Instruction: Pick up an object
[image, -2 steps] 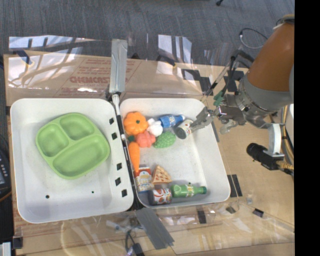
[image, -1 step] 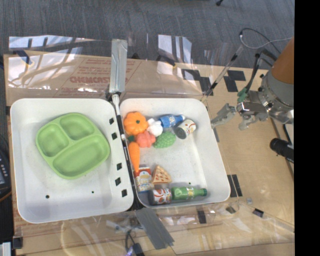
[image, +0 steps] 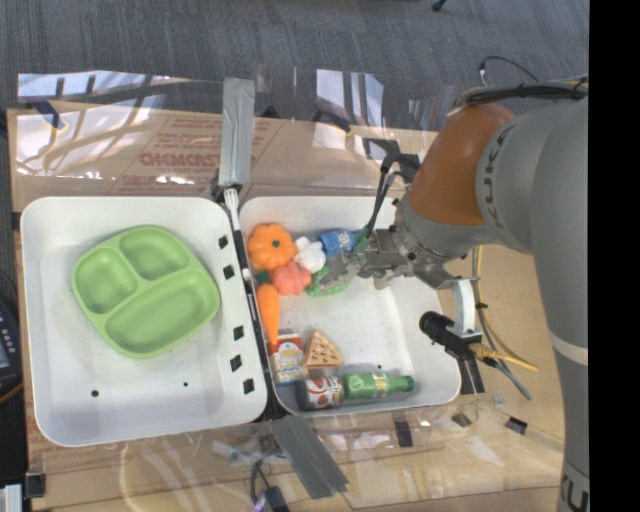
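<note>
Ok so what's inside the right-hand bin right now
The right bin holds a toy pumpkin, carrot, pizza slice, green bottle, a can and more. The gripper covers whatever lies beneath it.

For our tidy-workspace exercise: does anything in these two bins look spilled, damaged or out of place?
Nothing looks spilled or broken. The green bottle lies on its side along the right bin's near wall, and the toy food is heaped to that bin's left. The green plate sits flat in the left bin.
</note>
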